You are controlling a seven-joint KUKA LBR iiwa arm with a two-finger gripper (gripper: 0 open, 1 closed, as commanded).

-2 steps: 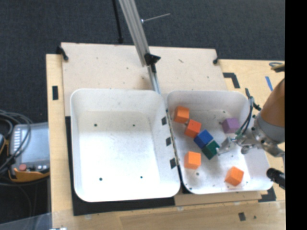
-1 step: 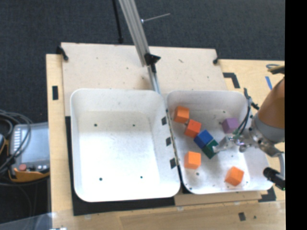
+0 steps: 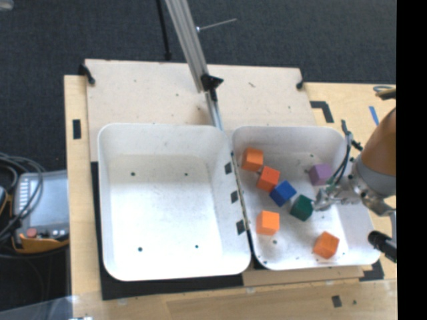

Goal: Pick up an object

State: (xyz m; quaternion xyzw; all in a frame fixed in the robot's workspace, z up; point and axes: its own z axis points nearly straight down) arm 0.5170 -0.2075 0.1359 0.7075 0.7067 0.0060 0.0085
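The right bin [image 3: 293, 264] holds several wooden blocks. Orange blocks lie at the upper left [image 3: 252, 159], just below that [image 3: 269, 177], lower down [image 3: 268, 222] and near the front right [image 3: 326, 245]. A blue block [image 3: 283, 193] and a dark green block [image 3: 301, 208] sit in the middle, and a purple block [image 3: 319, 174] lies toward the right. My gripper [image 3: 325, 199] reaches in from the right, low over the bin, just right of the green block and below the purple one. I see no block between its fingers.
The left bin [image 3: 107, 179] stands beside the right one. A slanted metal pole [image 3: 190, 45] rises behind the bins. A grey box with cables [image 3: 37, 212] sits off the bench at the left.
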